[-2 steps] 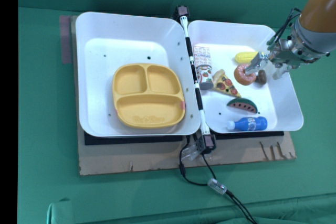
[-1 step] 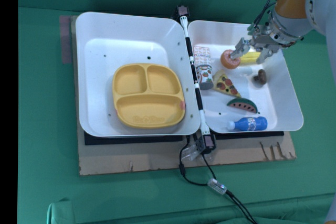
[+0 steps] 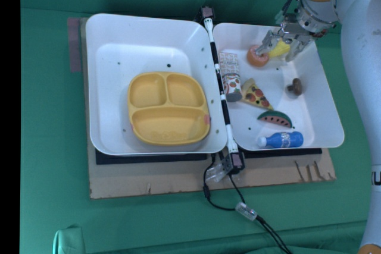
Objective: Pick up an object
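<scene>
Leftmost, the left bin (image 3: 107,33) holds a yellow divided plate (image 3: 168,108) with three compartments, lying flat toward the bin's near half. Between the bins runs a black-and-white rod (image 3: 218,77), with a cable (image 3: 250,214) trailing from its near end over the green tabletop (image 3: 47,187). Beneath the bins a brown cardboard sheet (image 3: 149,184) shows along the near edge. In the right bin (image 3: 324,122), a small clear jar (image 3: 230,77) lies just beside the rod, a pizza slice (image 3: 256,94) next to it, a watermelon slice (image 3: 275,119) nearer, and a blue bottle (image 3: 281,140) on its side at the near wall. A small brown piece (image 3: 294,87) sits apart. At the bin's far end the gripper (image 3: 278,47) has its jaws closed around a yellow object (image 3: 278,49), touching an orange ring-shaped toy (image 3: 258,57) beside it.
</scene>
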Motion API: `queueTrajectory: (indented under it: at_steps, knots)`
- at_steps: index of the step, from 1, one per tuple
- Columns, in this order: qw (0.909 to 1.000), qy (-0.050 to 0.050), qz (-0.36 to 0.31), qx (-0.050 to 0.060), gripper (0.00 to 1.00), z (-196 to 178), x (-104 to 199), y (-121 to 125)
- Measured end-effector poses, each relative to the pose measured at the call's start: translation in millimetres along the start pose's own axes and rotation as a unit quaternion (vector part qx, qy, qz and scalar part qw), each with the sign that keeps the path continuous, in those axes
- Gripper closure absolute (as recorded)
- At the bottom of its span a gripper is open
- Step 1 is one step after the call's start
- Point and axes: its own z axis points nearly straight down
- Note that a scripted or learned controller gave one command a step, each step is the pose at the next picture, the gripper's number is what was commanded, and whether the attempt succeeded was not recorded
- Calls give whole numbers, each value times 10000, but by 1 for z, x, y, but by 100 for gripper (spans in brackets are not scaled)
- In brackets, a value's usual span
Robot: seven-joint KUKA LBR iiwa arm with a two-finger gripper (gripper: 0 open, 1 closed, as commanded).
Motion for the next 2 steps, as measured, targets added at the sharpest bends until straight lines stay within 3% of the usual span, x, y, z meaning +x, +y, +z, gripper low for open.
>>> queueTrajectory:
  at_steps: [1,2]
  knots:
    - [10000,-35,30,6,100,-18,-2,0]
    - [9994,-57,54,-339,100,-130,60,-6]
